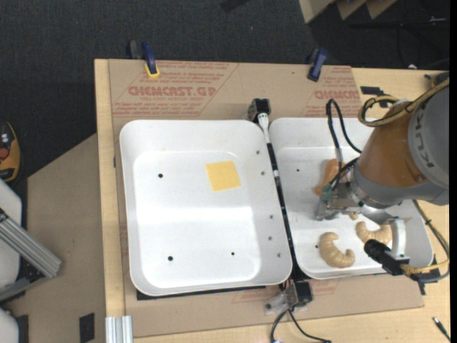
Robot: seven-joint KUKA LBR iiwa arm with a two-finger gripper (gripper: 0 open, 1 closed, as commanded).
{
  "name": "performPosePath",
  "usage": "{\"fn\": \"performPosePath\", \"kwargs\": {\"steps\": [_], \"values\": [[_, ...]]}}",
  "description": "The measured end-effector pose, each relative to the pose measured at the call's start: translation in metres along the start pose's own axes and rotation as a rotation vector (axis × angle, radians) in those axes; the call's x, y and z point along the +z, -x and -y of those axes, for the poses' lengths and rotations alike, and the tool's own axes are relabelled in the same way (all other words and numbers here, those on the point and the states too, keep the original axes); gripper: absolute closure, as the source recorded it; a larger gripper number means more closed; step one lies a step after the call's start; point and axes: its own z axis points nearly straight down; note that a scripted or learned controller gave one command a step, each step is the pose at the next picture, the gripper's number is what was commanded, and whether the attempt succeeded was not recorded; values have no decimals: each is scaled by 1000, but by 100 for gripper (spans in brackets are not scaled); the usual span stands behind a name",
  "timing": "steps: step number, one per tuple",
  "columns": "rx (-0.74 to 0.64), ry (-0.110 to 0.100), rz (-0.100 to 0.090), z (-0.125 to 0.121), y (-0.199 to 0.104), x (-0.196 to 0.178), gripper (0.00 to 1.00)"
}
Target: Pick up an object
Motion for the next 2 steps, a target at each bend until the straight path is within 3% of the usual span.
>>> {"fn": "performPosePath", "kwargs": {"steps": [1, 2], "values": [[-4, 21, 3, 14, -14, -307, 100], [-6, -6, -1, -30, -57, -219, 100]]}}
